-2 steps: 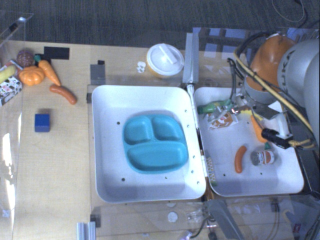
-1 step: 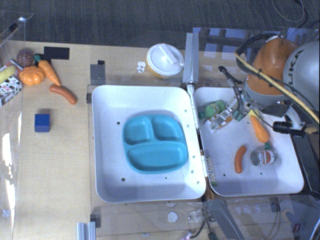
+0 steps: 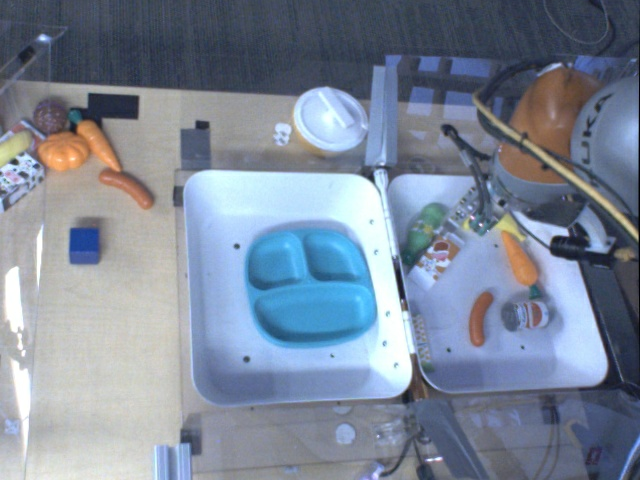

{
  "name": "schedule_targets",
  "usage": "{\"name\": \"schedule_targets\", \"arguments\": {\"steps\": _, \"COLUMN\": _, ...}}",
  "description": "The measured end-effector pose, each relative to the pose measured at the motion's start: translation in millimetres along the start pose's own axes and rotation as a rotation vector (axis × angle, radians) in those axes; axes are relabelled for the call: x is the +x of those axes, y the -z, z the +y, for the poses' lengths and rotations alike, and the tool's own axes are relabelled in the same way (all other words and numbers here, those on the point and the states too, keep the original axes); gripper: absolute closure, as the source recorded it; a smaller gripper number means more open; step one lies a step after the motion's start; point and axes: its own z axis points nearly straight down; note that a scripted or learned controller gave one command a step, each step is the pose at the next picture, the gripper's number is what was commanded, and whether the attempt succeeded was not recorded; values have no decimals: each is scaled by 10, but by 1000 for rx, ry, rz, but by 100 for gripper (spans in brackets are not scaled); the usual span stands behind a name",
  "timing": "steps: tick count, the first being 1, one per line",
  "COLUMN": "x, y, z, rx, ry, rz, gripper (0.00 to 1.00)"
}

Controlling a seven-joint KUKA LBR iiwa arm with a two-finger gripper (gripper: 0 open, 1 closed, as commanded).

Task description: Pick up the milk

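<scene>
The milk is a small white carton with red print. It lies on its side in the right bin, near that bin's left wall. Just above it lies a green bottle. My gripper hangs over the upper middle of the right bin, a little up and to the right of the milk, under the grey arm with the orange band. Nothing shows between gripper and milk.
The right bin also holds an orange carrot, a sausage and a small can. A blue divided plate lies in the left bin. A white bowl, toy foods and a blue cube rest on the bench.
</scene>
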Motion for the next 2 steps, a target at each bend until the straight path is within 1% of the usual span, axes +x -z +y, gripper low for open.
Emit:
{"name": "schedule_targets", "arguments": {"steps": 1, "x": 57, "y": -89, "z": -28, "rx": 19, "ry": 12, "rz": 26, "gripper": 100}}
{"name": "schedule_targets", "arguments": {"steps": 2, "x": 169, "y": 344, "z": -205, "rx": 17, "ry": 797, "rz": 76, "gripper": 100}}
